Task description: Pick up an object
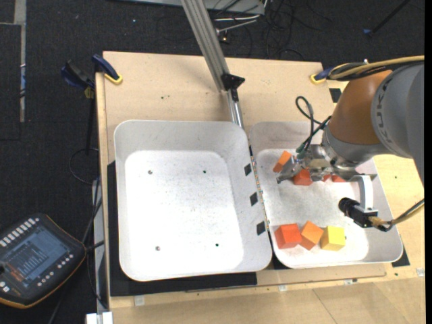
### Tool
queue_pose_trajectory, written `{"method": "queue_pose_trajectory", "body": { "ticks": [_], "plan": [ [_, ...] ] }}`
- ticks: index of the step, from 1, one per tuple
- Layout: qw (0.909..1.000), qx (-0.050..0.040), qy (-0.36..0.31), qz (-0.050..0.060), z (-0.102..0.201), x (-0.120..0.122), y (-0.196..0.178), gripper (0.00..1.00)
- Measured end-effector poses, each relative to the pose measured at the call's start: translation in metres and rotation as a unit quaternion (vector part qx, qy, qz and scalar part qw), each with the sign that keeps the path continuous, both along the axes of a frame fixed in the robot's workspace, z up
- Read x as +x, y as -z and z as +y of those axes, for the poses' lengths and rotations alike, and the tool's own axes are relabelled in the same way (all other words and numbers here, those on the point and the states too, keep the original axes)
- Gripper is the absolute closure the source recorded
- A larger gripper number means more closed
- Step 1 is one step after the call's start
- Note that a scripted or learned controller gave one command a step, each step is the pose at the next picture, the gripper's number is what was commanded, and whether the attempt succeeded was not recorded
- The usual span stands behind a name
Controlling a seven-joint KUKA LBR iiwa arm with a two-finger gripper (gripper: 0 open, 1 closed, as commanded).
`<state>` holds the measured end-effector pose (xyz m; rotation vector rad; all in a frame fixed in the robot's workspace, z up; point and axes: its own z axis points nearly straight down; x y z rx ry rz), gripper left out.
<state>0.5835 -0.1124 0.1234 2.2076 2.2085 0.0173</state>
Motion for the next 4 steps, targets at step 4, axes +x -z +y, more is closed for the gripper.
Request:
{"method": "queue_pose_trajectory", "body": {
  "ticks": [4],
  "plan": [
    [1.0000,0.0019,-0.001,0.007,0.003,0.005,-0.150,1.00]
  ]
}}
